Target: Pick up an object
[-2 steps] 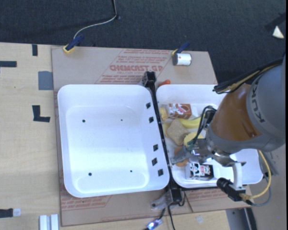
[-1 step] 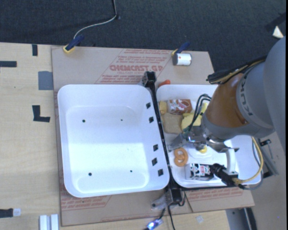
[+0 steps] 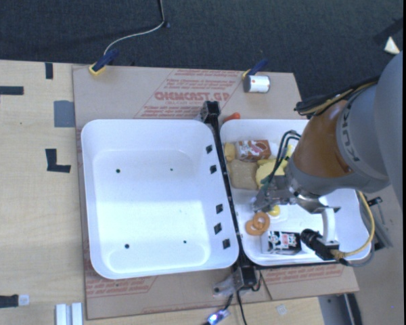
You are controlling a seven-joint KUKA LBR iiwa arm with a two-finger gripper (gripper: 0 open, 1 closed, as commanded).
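My gripper reaches down into the right bin from the right, its tip hanging over the pile of small objects. Just below the tip lies an orange ring-shaped piece, and a small yellow object sits beside the fingers. A yellow object and a tan block lie just behind the tip. A red and brown packet sits at the bin's far side. A black and white packet lies near the front wall. Nothing shows between the fingers.
The left bin stands beside the right one, split by a black divider. Both rest on a cardboard sheet. A white cylinder and a cable with a clip lie behind the bins.
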